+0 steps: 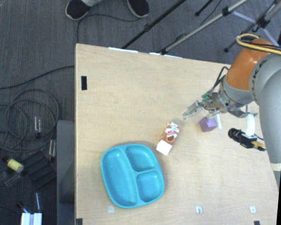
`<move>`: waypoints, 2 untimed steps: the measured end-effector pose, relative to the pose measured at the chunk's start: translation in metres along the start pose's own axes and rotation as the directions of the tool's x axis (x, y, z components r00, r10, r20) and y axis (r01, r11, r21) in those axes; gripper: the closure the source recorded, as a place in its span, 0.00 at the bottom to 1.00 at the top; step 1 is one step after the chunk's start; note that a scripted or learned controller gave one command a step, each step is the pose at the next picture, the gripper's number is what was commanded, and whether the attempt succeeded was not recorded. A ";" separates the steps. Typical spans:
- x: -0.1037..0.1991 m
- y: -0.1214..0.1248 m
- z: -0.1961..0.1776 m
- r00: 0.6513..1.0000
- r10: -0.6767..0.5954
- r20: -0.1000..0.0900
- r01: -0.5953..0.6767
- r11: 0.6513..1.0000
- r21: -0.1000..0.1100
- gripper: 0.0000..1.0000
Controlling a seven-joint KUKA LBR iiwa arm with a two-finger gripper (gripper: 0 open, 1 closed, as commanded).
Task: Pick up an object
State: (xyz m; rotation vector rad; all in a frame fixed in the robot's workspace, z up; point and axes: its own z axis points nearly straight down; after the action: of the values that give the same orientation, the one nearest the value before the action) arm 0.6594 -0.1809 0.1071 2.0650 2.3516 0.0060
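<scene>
Gripper (pixel 196 109) at far right with fingers spread and nothing between them, purple block (pixel 208 123) just beside it on the near-right, small carton (pixel 168 137) further left by the blue tray (pixel 118 191); a closing grab could nudge the block away.

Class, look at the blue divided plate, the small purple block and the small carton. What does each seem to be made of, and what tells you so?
Blue divided plate: probably moulded plastic, with even colour, rounded rims and a soft sheen.
Small purple block: perhaps painted wood or plastic; flat matte faces, too small to tell.
Small carton: likely printed cardboard or a plastic toy, boxy with red and white print.
</scene>
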 end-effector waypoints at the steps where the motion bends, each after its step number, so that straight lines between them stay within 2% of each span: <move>1: -0.037 -0.015 -0.020 1.000 0.014 -0.003 -0.014 1.000 0.011 0.00; 2: -0.039 0.004 0.024 0.997 0.081 -0.004 -0.081 0.997 0.012 0.00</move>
State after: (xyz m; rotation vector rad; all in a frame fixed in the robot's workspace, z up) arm 0.6686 -0.2195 0.0834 2.1665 2.2743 -0.0028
